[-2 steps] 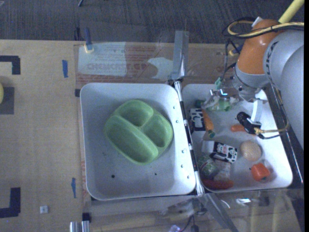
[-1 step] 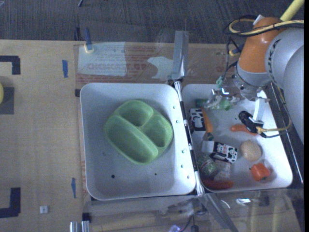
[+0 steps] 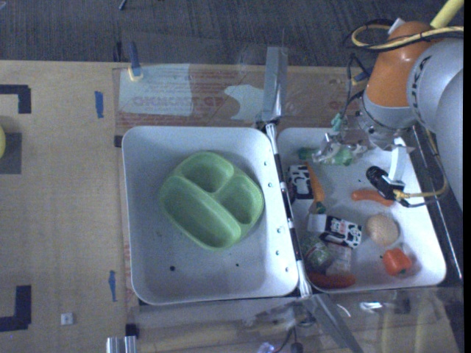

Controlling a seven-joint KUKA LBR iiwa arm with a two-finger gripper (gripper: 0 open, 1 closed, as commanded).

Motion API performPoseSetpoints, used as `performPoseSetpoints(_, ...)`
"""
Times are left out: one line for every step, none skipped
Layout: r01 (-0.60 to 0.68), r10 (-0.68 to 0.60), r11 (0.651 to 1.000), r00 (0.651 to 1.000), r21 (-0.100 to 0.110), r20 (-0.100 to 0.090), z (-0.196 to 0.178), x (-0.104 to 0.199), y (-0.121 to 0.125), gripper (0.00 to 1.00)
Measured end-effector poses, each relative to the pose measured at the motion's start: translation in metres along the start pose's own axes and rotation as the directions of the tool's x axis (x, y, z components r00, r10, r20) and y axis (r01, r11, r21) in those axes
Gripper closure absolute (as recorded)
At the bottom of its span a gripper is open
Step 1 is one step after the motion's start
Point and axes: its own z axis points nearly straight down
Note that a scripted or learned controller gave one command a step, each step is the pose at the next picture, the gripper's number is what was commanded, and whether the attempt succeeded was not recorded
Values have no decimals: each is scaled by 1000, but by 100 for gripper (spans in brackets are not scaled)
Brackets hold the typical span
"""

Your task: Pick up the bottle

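Note:
A clear plastic bottle (image 3: 324, 155) with a green end lies at the back of the right bin (image 3: 434, 267), near its left wall. My gripper (image 3: 346, 142) hangs directly over the bottle's right end, at or just above it, with the orange-banded wrist behind it at the upper right. The wrist and the glare on the clear plastic hide where the two meet, so I cannot tell whether the bottle is gripped.
The right bin also holds a cow-patterned box (image 3: 298, 182), a carrot (image 3: 317, 186), a second cow-patterned piece (image 3: 343, 232), a beige bun (image 3: 382, 229), an orange pepper (image 3: 396, 261), a red chili (image 3: 331, 279) and a small clear jar (image 3: 321, 255). A green divided plate (image 3: 212, 197) lies in the left bin (image 3: 147, 271).

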Motion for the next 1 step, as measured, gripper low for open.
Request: performPoseSetpoints(-49, 50, 998, 998, -36, 24, -79, 54, 6, 100)
